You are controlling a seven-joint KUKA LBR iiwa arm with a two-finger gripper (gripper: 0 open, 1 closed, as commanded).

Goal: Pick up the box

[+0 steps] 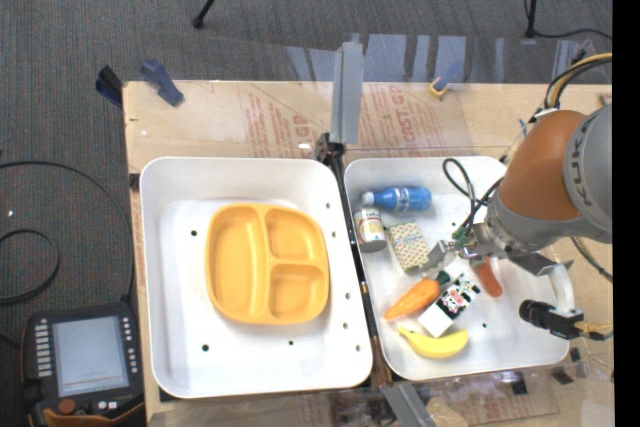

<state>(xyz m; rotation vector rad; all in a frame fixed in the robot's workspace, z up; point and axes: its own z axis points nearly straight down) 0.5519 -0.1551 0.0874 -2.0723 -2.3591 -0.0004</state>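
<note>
Over the right bin [395, 360], the gripper [452, 260] is hanging low at about the bin's centre, its fingers too blurred and arm-shadowed to tell whether they are spread or pressed together. Just at its 6 o'clock the box [450, 305], white with black-and-red print, is lying tilted, touching the carrot [414, 298] at its 9 o'clock and sitting just above the banana [435, 343], while a patterned packet [408, 245], a small jar [370, 228] and a blue bottle [398, 199] are lying toward 10 and 11 o'clock of the gripper. At 9 o'clock the left bin [165, 215] is holding a yellow divided plate [267, 263], and something reddish, possibly another small item, is showing under the wrist at 3 o'clock of the box.
</note>
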